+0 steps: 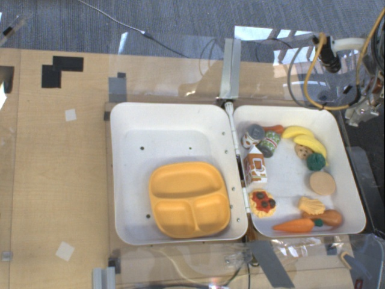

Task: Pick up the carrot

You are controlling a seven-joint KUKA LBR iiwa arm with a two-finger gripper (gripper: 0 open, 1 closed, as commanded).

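Note:
The carrot point(293, 226), orange and tapered, lies along the front wall of the right bin point(352, 179), its tip pointing left. A brown-orange toy point(331, 218) touches its thick right end, and a yellow ridged piece point(311, 206) sits just behind it. The arm's wrist with its gripper point(364, 111) hangs at the far right edge, beyond the bin's back right corner and well away from the carrot. Nothing is seen held in it.
The right bin also holds a banana point(304, 139), a green ball point(316, 161), a tan disc point(322, 183), a pizza slice point(263, 203), a small carton point(255, 168) and two cans point(261, 139). A yellow divided plate point(189, 198) lies in the left bin point(129, 161). Cables point(313, 71) loop behind.

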